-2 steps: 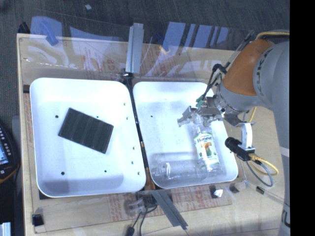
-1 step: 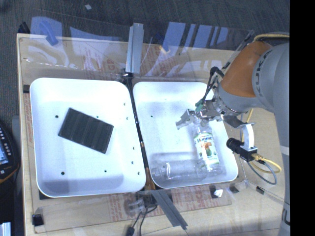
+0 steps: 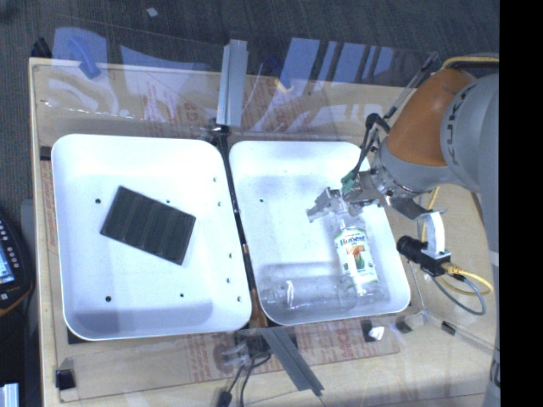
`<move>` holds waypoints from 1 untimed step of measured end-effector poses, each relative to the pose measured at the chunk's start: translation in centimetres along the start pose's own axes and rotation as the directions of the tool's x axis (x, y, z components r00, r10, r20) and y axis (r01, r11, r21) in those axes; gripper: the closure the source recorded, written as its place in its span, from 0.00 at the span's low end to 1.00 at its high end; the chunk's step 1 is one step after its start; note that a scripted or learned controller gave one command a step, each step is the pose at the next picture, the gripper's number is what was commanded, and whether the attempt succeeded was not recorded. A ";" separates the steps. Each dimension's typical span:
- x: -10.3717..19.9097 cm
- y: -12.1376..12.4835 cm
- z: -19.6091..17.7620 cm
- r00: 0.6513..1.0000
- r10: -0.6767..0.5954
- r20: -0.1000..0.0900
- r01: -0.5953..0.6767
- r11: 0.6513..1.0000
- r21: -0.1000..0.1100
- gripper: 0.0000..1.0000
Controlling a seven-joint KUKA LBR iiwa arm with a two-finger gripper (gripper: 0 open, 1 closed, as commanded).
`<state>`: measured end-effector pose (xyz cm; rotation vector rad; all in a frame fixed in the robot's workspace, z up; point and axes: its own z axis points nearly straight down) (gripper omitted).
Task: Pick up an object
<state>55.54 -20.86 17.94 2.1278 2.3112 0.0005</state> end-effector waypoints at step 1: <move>-0.1 0.2 2.4 0.997 0.071 -0.002 -0.071 0.997 0.005 0.00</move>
